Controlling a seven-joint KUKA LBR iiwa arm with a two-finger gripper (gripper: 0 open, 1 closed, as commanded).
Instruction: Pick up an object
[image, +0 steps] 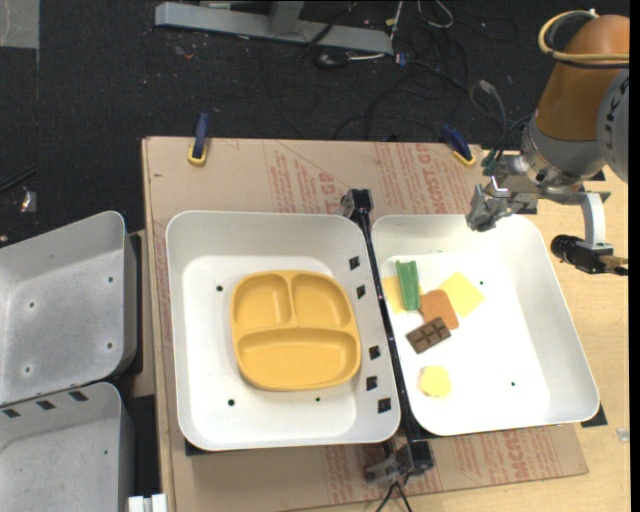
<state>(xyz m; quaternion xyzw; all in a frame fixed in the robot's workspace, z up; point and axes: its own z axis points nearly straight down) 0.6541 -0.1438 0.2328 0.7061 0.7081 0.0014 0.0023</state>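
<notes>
The right bin (540, 330) holds a green stick (408, 284), a yellow square slice (463, 293), an orange-brown piece (440, 306), a brown chocolate-like block (430, 335) and a small pale yellow round piece (434, 381). My gripper (487, 215) hangs over the bin's far rim, up and to the right of these pieces and apart from all of them. Nothing shows between its fingers.
The left bin (200, 400) holds a yellow divided tray (296, 329). A black divider with clips (375, 320) runs between the bins. Blue and yellow clamps (199, 138) hold the cardboard's far edge. Grey metal panels (60, 300) lie at the left.
</notes>
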